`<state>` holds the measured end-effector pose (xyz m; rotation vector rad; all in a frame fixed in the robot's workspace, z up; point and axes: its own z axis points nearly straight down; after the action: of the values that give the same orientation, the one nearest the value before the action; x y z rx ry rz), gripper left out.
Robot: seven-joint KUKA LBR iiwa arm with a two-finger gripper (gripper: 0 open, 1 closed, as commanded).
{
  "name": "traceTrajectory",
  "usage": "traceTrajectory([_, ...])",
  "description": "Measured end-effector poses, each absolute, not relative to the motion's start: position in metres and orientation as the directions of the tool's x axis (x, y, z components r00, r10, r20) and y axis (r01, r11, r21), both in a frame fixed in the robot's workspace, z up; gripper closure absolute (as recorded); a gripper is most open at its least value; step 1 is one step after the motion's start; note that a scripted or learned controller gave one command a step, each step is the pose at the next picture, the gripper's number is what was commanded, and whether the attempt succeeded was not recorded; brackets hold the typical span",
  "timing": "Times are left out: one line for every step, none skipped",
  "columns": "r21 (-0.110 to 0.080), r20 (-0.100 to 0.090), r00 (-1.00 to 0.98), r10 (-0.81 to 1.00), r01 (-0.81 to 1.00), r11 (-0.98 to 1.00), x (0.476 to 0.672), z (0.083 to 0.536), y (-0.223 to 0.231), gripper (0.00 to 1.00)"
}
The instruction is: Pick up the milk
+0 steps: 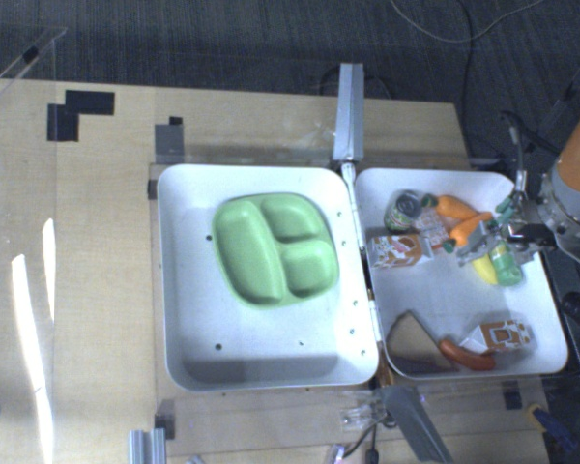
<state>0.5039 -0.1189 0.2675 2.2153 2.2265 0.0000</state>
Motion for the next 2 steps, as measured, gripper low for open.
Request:
traceTrajectory([0.001, 0.000, -0.152, 0.988, 0.988, 0.152, 0.489, 0.197, -0.054, 0.00])
traceTrajectory([0.003, -0.001, -0.305, 0.952, 0.952, 0.305, 0.498, 0.231, -0.066, 0.00])
